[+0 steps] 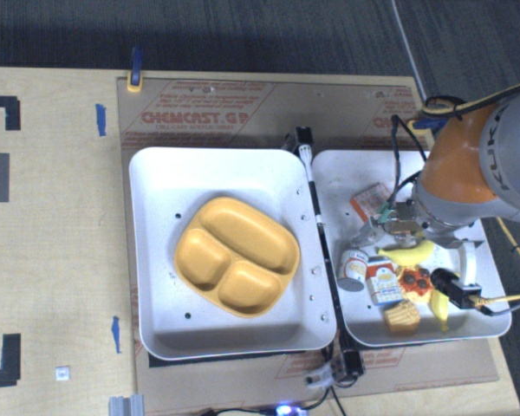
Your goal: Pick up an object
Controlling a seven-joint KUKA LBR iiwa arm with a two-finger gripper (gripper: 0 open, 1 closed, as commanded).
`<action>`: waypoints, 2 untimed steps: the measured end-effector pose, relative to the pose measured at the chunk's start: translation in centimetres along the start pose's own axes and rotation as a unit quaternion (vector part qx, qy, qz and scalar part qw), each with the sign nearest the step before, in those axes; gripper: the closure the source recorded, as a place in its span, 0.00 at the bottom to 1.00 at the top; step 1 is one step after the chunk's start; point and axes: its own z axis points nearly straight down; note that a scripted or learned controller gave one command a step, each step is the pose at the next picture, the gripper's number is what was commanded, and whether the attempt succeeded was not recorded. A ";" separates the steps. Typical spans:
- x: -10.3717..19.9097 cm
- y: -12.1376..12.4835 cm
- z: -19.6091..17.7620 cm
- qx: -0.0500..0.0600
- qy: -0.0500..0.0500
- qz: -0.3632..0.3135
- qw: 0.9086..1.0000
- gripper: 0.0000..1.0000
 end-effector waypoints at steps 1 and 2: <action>1.2 -4.7 1.0 0.002 0.001 0.000 1.000 0.00; 1.1 -4.5 0.0 -0.002 0.000 0.000 1.000 1.00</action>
